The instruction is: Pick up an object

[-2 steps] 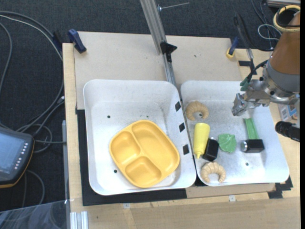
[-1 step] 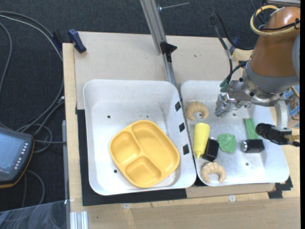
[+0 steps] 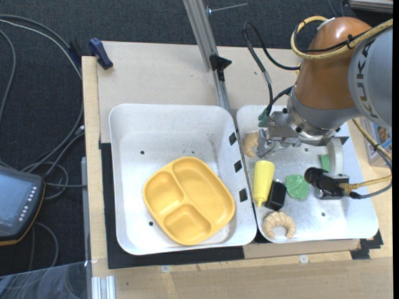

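Nearest to you, at the front wall of the right bin [image 3: 349, 228], you see a croissant [image 3: 278, 224], pale brown and curved, with both its ends turned to the front. Just behind it lies a small black block [image 3: 275, 195], which touches the side of a yellow bottle [image 3: 263, 179]. This bottle lies flat along the bin's wall on the view's left. On the view's right of the block there is a green piece [image 3: 297, 186], which looks soft and crumpled. In the left bin [image 3: 162, 126] a yellow tray [image 3: 189, 199] with three compartments rests, turned at an angle. Farther back in the right bin the gripper [image 3: 265, 143] hangs low near the far corner on the view's left, and you cannot tell whether it is released or clenched. Just beside it, on the view's left, sits a small round tan thing [image 3: 250, 144], partly hidden. At the far corner of the bench [image 3: 156, 80] lies a blue clamp [image 3: 100, 52].
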`<action>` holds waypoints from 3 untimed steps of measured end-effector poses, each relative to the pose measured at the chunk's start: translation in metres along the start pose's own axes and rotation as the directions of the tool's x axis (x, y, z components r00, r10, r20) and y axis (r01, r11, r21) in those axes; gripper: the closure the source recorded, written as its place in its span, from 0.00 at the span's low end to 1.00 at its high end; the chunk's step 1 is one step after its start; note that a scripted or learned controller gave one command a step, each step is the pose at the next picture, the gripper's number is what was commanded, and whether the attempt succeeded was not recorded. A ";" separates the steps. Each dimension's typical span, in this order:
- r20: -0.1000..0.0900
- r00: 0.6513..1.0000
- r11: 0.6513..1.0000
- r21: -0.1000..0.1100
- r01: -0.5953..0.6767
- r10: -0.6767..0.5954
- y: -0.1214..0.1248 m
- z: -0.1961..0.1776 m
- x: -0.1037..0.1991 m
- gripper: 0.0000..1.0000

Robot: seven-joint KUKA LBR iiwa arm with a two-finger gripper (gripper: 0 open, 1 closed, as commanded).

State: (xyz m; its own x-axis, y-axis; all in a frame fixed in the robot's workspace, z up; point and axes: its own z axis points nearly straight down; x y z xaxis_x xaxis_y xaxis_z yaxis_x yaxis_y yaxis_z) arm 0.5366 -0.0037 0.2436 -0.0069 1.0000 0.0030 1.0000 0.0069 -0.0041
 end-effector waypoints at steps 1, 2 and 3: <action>0.000 1.000 1.000 0.001 -0.001 0.001 0.005 0.011 0.047 1.00; 0.000 1.000 1.000 -0.004 0.000 0.000 0.004 0.003 0.096 1.00; 0.002 1.000 1.000 -0.004 -0.006 0.006 0.004 0.003 0.093 0.00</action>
